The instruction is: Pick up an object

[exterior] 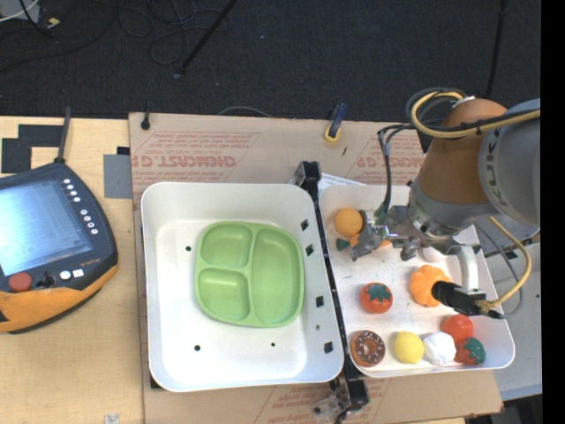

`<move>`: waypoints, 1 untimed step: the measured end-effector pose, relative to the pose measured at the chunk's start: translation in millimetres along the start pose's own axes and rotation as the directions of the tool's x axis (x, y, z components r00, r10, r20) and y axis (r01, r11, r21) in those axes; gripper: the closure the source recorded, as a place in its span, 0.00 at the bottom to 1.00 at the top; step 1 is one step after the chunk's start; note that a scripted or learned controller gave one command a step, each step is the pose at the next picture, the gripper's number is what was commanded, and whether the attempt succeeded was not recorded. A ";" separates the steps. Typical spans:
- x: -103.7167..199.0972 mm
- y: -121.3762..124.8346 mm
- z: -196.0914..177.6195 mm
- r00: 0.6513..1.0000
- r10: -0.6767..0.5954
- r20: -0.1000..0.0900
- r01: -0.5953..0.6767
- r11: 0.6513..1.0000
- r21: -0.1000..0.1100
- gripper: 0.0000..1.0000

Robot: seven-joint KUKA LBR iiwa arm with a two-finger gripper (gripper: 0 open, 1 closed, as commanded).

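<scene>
While parked over the right bin's far half: one grey arm [481,170] with orange band, gripper [381,239] low above the bin floor, just beside the orange ball; finger state not discernible, nothing seen clamped.

Right bin [505,353], white, shallow. Contents, toy food, eight counted:
- one orange ball [348,221], far left corner, just left of the gripper;
- one red tomato with green cap [375,298], centre left;
- one orange pumpkin-like piece [427,284], centre, touching a black part of the arm's gear;
- one chocolate doughnut with sprinkles [367,347], near left corner;
- one yellow lemon [408,347], near edge, just right of the doughnut;
- one white lumpy piece [438,349], near edge, touching the lemon;
- one red round piece [457,327], near right, just behind the white piece;
- one small red-and-green piece [472,352], near right corner.

Left bin [168,228], white, shallow: one green divided plate [249,273], three compartments, lying flat at centre.

Obstructions: arm wrist, yellow and black cables [521,276] overhanging the right bin's far right part, hiding the floor beneath.

Surroundings: two bins side by side, on brown cardboard sheet [221,153] with printed red lettering; one blue-and-yellow clamp [335,124] at the sheet's far edge; pale wooden bench [62,360]; one control pendant [48,237] with screen, orange-trimmed, at the bench's left edge. Dark floor with loose cables beyond the far edge.
</scene>
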State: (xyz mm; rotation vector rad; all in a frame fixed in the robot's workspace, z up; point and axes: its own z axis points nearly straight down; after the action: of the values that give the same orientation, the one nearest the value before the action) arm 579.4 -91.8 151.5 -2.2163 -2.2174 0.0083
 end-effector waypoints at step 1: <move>5.4 -7.6 61.3 1.000 -0.001 -0.001 0.001 1.000 0.001 0.00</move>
State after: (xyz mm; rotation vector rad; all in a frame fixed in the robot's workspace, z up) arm 571.3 -86.4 90.3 -2.2142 -2.2178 0.0076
